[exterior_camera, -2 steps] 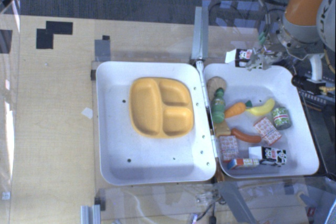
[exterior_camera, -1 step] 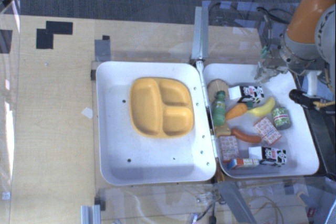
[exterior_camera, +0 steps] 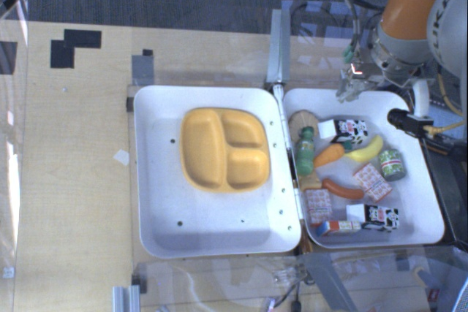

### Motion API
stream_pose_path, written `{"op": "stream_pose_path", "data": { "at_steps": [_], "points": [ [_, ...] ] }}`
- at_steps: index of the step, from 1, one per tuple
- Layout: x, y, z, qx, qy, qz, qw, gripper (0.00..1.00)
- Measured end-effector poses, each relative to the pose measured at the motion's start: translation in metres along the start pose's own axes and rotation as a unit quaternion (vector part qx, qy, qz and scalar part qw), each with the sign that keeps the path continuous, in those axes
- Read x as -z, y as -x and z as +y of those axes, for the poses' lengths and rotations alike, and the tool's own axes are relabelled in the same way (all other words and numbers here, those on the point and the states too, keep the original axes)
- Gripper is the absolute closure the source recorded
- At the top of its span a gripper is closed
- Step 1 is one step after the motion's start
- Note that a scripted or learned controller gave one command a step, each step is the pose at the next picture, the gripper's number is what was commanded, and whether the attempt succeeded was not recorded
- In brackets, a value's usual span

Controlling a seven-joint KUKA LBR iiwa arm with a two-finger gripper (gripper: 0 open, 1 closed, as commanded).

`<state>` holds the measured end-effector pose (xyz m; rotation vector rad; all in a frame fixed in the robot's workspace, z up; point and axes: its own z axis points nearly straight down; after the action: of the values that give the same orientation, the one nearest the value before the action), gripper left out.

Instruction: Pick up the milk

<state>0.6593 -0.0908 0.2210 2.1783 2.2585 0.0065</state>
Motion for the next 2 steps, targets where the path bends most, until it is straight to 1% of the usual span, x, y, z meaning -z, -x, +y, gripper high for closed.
{"op": "stream_pose_path", "data": {
  "at_steps": [1,2],
  "points": [
    [0.0,0.0,0.0,0.0,0.0,0.0,1.0,0.0],
    [-0.101,0.049,-0.026,-0.085,0.01,-0.002,0.9963,0.0]
  ]
}}
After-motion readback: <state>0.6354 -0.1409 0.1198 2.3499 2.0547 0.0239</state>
